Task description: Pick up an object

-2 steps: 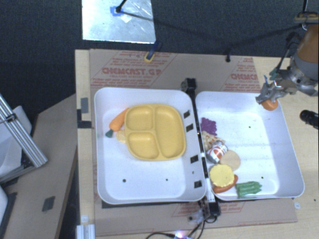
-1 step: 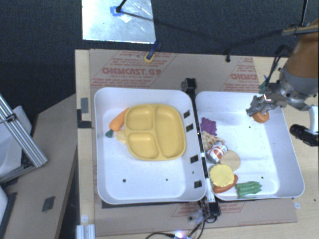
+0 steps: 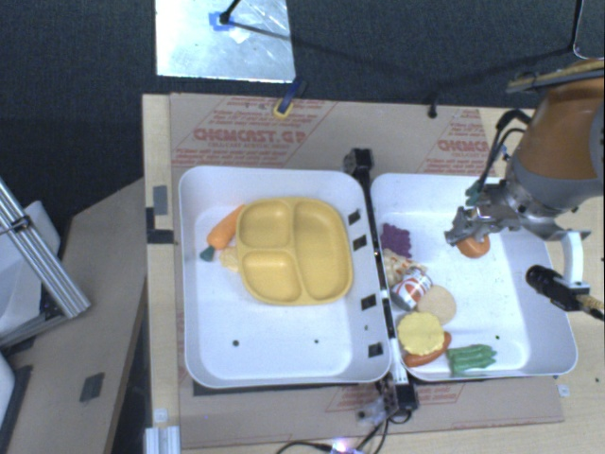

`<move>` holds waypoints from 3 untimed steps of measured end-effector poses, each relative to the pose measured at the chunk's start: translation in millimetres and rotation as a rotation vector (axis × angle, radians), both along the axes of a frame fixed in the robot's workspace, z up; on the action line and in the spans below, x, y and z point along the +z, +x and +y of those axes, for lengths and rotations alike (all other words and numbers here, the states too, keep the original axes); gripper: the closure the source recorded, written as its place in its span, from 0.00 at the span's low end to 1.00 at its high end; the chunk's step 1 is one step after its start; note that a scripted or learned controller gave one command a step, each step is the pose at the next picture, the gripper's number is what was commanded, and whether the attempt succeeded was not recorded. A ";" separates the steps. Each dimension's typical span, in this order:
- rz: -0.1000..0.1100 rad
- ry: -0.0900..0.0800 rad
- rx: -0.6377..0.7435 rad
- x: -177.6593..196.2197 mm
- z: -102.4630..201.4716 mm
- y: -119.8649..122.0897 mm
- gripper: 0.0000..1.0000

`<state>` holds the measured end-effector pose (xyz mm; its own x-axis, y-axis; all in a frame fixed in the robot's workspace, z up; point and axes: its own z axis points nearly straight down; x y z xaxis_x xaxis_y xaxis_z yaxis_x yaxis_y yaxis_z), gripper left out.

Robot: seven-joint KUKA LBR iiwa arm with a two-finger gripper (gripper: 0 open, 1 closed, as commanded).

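A yellow divided plate [image 3: 288, 251] and orange carrot [image 3: 224, 227] lie in a white bin [image 3: 284, 367]; purple grapes [image 3: 396, 239], green beans [image 3: 470, 356] (bright green) in the other.

A single fixed camera looks down from above the bench [image 3: 161, 253] at a slant; the left bin [image 3: 203, 348] and the right bin [image 3: 539, 343] sit side by side across the middle and lower frame, both seen whole; the far edge of the bench lies toward the top, with dark floor [image 3: 76, 74] beyond; the arm [image 3: 562, 140] enters from the right edge; the view is moderately distant, wide enough to take in bench margins on the left
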<state>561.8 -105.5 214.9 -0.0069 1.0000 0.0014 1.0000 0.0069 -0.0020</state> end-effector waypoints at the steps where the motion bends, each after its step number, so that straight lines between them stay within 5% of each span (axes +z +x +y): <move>1: 0.000 0.001 0.000 -2.8 37.5 -38.0 1.00; 2: -0.001 0.001 0.001 7.8 71.5 -65.4 1.00; 3: -0.005 -0.001 0.000 19.7 85.9 -64.2 1.00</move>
